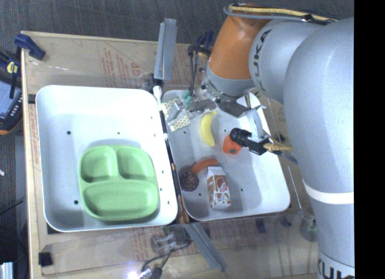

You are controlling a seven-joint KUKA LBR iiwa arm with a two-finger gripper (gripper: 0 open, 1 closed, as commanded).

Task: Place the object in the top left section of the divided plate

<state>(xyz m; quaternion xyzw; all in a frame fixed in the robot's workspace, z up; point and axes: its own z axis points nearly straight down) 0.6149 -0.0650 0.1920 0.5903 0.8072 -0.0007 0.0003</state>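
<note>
The gripper (187, 104) hangs low at the 11 o'clock corner of the right bin (274, 190), under the orange-banded wrist. Whether it is spread or closed I cannot tell, since the wrist and its brackets hide the tips from above. Just beside it, at about 8 o'clock, lies a small patterned packet (175, 118), pressed into the corner against the wall shared by the two bins. Whether the two touch is unclear. The packet looks like the piece being tried for, because it is the nearest thing to the tool, though nothing shows it gripped. Its place against the wall probably explains why the arm reaches so deep into that corner. It may also make the pick awkward, with little room on the wall side. At 4 o'clock from the gripper, near it, lies a banana (207, 131), and further along that line an orange-red round thing (229, 146). At 6 o'clock, well apart, sit a dark ball (188, 180) with a reddish long piece (206, 164) and a small carton (219, 189). The green divided plate (118, 183) rests in the left bin (60, 121), at 8 o'clock from the gripper and well apart. Its top left section (99, 163) holds nothing, so the placing is not yet done.
</note>
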